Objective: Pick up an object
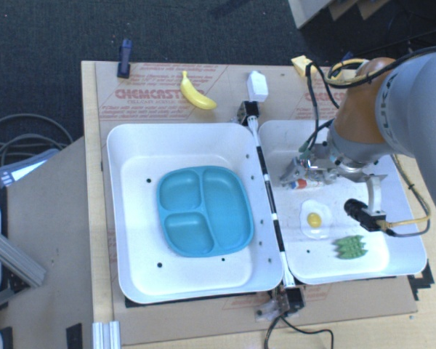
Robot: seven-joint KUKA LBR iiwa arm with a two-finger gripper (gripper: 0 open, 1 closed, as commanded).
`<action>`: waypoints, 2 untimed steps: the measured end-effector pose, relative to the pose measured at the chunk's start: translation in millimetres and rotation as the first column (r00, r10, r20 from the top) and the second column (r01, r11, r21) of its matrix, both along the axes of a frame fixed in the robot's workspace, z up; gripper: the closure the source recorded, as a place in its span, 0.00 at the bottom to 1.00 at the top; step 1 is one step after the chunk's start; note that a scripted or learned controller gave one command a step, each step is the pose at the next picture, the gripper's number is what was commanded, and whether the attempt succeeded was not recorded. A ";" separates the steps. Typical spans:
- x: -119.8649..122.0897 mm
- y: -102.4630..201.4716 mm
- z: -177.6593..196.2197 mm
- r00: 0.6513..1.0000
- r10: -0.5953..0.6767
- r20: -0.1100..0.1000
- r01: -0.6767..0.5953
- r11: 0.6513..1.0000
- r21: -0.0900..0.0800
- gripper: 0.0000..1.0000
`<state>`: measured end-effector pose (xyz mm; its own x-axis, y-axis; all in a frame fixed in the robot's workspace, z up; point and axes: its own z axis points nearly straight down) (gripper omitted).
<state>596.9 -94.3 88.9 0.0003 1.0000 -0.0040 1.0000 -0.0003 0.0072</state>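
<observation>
My gripper (296,171) is low in the right bin (400,264), near its left wall, with the grey arm and its orange band reaching in from the right. A small red and white object (299,185) lies just below the gripper's tip, and I cannot tell whether they touch. A toy fried egg (315,219) lies further toward the front of the bin. A green leafy piece (350,247) rests at the bin's front right.
The left bin (131,267) holds a blue divided plate (203,210). Behind the bins on the bench lie a banana (195,93), a white block (258,85), a blue object (123,57) and a small yellow piece (300,64).
</observation>
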 end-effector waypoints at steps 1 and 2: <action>38.8 -1.2 0.4 1.000 0.002 0.003 -0.002 1.000 0.000 0.00; 40.9 0.4 12.7 1.000 0.002 0.010 -0.002 1.000 0.002 1.00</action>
<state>637.9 -93.9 101.6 -0.0021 1.0000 -0.0017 0.9999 0.0021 0.0168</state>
